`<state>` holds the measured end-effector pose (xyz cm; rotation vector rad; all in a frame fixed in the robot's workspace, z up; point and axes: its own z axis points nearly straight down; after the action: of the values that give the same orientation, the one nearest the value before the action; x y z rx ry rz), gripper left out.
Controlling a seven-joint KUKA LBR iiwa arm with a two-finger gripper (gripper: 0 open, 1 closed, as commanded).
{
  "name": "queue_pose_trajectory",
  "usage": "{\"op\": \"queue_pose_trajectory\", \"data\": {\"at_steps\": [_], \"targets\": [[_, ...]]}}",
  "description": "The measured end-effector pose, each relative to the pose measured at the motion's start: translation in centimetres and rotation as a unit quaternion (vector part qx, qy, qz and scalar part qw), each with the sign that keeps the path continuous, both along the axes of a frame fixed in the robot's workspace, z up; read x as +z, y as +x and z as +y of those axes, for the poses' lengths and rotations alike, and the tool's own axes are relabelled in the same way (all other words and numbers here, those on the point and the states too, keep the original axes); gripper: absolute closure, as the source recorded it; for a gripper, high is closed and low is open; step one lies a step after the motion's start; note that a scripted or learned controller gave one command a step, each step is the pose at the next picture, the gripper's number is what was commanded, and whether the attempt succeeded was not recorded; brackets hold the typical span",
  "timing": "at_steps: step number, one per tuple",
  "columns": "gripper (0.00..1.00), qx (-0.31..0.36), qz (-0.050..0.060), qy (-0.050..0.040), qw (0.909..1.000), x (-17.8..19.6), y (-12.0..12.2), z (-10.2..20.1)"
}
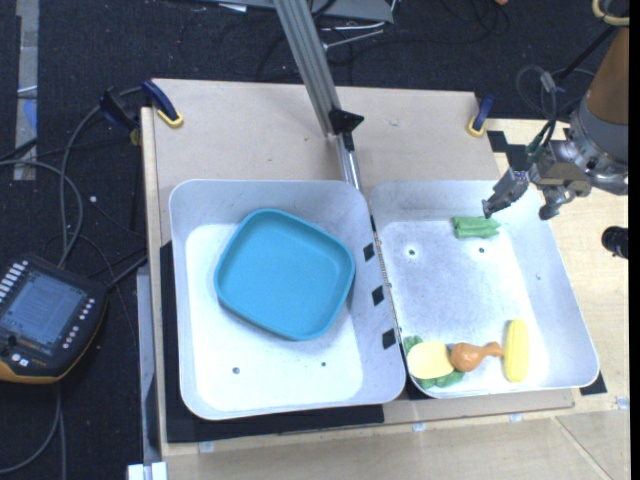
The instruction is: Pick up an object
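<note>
A bench seen from above at a slant carries two shallow white bins side by side, filling the middle of the frame. Nearest the viewer, along the lower edge of the right bin [560, 298], three small toys sit close together: a pale yellow piece [430, 360] with a green edge at the bin's lower left corner, an orange gourd-shaped piece [470, 354] just beside it, and an upright yellow piece [516, 349] like a corn cob to the right. They cluster against the near wall, probably because the bin floor slopes toward its rim. The left bin [200, 368] holds one thing, a blue square plate [286, 273] lying flat and turned at a slight angle near the centre. Farther back, near the upper edge of the right bin, a small green toy [475, 227] lies alone, well apart from the cluster. The gripper [522, 200] hangs just above and to the right of it at the right side of the frame, its two dark fingers spread apart with nothing between them, and it is not touching the toy. It looks lined up to descend on the green toy, which seems the easiest target since nothing crowds it. Beyond the bins, a metal pole runs to the top of the frame.
</note>
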<state>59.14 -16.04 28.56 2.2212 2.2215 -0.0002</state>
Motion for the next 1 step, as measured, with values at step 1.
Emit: {"op": "queue_pose_trajectory", "data": {"at_steps": [1], "targets": [[0.0,0.0,0.003,0.0005,1.0,-6.14,0.43,-0.25]]}}
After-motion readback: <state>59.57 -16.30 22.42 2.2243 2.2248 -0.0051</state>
